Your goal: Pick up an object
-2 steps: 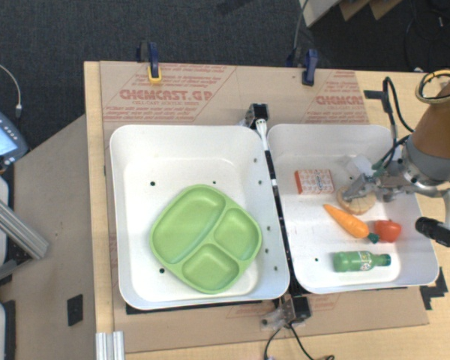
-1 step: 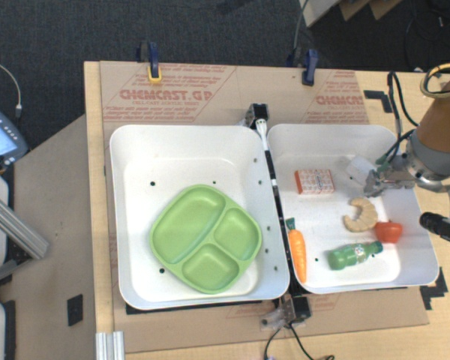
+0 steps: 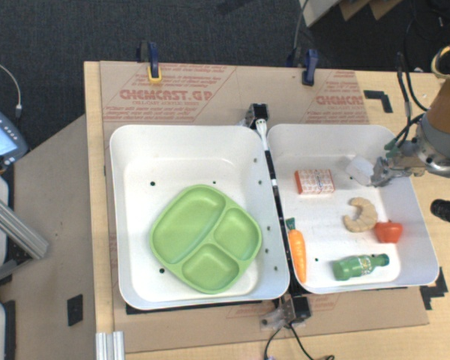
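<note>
My gripper (image 3: 380, 172) hangs over the far right part of the right bin (image 3: 337, 137); whether my jaws are apart or together I cannot tell. 5 objects lie below: patterned box (image 3: 314, 181), croissant (image 3: 361, 214), red pepper (image 3: 388, 232), green bottle (image 3: 359, 265), carrot (image 3: 297, 253) by the left wall. Left bin (image 3: 135, 156) holds 1 green divided plate (image 3: 205, 237).

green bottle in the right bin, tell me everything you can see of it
The green bottle lies on its side near the front edge of the right bin, cap end pointing right. It looks like glossy plastic, with a pale label round its middle. It touches nothing but the bin floor: the carrot lies apart to its left, the red piece behind it.
</note>
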Motion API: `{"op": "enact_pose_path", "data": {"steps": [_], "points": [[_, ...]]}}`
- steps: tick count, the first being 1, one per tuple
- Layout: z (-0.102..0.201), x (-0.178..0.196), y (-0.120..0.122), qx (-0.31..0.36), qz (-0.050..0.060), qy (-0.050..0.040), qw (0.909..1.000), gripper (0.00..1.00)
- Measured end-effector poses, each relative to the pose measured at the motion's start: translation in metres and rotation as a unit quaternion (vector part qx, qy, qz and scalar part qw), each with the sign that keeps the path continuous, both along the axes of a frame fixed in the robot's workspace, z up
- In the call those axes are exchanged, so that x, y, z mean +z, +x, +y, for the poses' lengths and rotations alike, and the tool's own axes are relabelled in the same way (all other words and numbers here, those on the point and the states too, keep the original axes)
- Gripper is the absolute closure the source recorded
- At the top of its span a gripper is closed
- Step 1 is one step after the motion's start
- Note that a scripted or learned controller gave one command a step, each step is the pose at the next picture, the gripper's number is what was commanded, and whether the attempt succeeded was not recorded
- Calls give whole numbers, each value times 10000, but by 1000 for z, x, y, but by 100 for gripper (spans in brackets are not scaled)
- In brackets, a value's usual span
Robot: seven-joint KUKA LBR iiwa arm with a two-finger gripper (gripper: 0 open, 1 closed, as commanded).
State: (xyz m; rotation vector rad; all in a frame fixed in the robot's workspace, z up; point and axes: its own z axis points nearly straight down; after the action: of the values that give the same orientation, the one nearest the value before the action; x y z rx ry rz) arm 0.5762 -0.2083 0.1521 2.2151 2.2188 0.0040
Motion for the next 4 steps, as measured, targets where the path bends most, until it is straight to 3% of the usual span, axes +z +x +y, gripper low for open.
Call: {"op": "enact_pose_path", "data": {"steps": [2, 4], "points": [[3, 105, -3, -2, -5, -4, 10000, 100], [95, 106, -16, 19, 37, 24, 10000, 100]]}}
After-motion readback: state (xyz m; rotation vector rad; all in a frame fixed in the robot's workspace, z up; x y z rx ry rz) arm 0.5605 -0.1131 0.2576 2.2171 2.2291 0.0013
